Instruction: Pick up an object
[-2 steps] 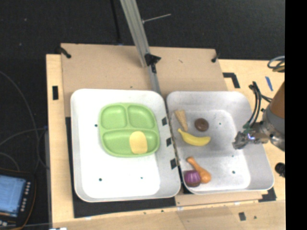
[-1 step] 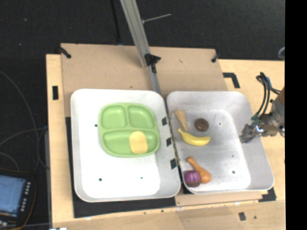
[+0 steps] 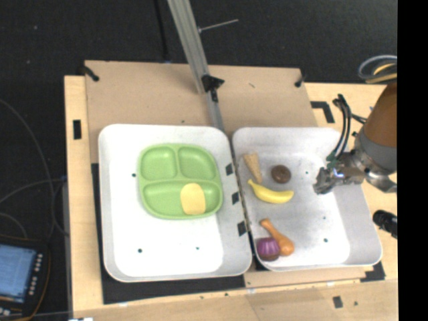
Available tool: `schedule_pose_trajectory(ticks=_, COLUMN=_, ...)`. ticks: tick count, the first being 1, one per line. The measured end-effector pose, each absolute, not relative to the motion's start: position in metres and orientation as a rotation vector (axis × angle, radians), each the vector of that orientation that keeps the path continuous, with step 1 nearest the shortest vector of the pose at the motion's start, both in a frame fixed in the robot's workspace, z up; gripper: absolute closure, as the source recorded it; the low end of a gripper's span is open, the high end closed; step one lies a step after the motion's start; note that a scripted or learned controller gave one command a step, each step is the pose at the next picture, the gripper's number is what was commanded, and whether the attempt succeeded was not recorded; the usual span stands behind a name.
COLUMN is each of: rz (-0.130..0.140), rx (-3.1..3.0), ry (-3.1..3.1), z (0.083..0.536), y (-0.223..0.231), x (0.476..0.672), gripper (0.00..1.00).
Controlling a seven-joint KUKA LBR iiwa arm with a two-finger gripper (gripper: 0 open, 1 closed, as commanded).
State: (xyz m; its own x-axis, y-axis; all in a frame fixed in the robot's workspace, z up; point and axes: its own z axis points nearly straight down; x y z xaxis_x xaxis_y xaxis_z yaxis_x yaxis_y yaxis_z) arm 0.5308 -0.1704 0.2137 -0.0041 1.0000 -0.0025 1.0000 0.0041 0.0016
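Observation:
The right bin (image 3: 334, 246) holds a yellow banana (image 3: 271, 193), a brown round piece (image 3: 281, 174), a tan cone (image 3: 252, 165), a purple piece (image 3: 267, 248) and an orange carrot-like piece (image 3: 277, 237). My gripper (image 3: 324, 181) hangs over the right part of this bin, to the right of the brown piece and apart from it. Nothing shows between its fingers.
The left bin (image 3: 127, 246) carries a green divided plate (image 3: 177, 179) with a yellow piece (image 3: 193, 198) in its front compartment. A metal pole (image 3: 190, 39) slants down from the top to the bins' shared back edge. A tablet (image 3: 20, 273) lies off the bench at lower left.

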Motion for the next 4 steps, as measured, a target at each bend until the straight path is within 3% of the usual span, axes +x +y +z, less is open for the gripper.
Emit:
schedule_pose_trajectory(ticks=2, rz=0.004, rx=2.215, ry=2.227, z=0.225, y=-0.056, x=0.552, gripper=1.00)
schedule_pose_trajectory(ticks=4, rz=0.003, rx=2.214, ry=2.228, z=0.230, y=0.031, x=0.593, gripper=1.00)
